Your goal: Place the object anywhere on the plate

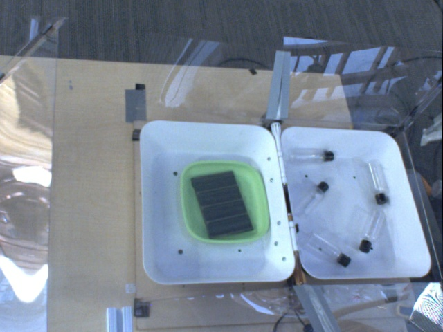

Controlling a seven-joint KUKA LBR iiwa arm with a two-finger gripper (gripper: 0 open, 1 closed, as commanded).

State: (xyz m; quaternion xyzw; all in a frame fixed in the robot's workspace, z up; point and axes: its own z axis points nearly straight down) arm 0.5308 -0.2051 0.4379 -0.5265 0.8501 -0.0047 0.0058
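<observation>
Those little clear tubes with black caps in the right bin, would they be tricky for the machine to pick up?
Probably. Each clear tube is round and lies on its side, so a nudge would likely roll it across the right bin. The smooth, see-through walls look slippery and possibly breakable if squeezed hard. They seem small and light, so the black cap end may swing when one is pushed.

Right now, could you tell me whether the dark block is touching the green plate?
Touching. The camera view shows the dark block lying flat inside the green plate, resting on its floor, with green rim visible all around it.
</observation>
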